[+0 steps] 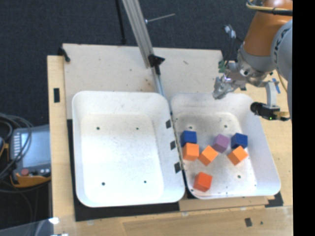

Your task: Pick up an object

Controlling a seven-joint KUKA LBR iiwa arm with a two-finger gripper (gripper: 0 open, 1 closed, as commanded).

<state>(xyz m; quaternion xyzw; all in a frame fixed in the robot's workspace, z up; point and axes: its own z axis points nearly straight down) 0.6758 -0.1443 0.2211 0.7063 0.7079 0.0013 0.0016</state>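
A grey arm point(268, 36) with an orange band reached in from the right, its gripper point(222, 90) hanging over the far rim of the right bin point(263, 168). Seven cubes lay clustered in that bin: a blue cube point(188, 137) just above an orange cube point(191, 151), a second orange cube point(208, 155) beside a purple cube point(221, 143), another blue cube point(239, 140) just above an orange cube point(237, 155), and a red-orange cube point(203, 181) apart, nearest the front rim. The left bin point(123, 146) sat alongside, touching the right one. A metal rail point(140, 31) slanted down to the gap between them. A screen unit point(27, 154) stood beside the bench point(142, 58), at left.
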